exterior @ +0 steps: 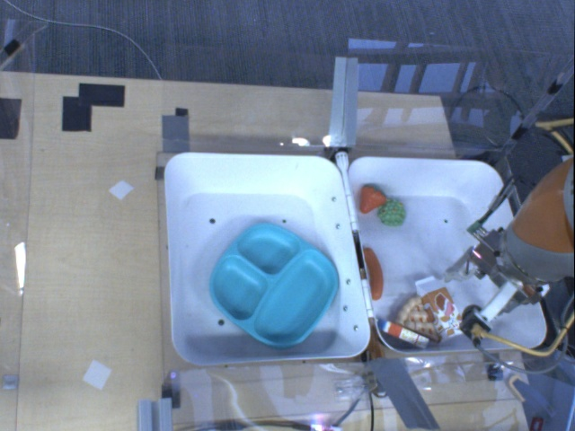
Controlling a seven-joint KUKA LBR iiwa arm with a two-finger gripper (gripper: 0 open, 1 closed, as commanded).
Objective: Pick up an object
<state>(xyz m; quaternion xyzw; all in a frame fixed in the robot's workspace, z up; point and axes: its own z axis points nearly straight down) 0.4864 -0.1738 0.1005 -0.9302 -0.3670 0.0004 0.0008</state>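
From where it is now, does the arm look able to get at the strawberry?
Probably yes. The strawberry lies in the right bin with bare floor between it and the end effector; just the green toy touches it, which may crowd a grasp.

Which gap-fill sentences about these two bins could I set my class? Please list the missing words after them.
1. The blue plate lies in the ___ bin.
2. The plate has ___ compartments.
3. The strawberry touches a small ___ toy.
4. The arm is over the ___ bin.

Missing words: left; three; green; right
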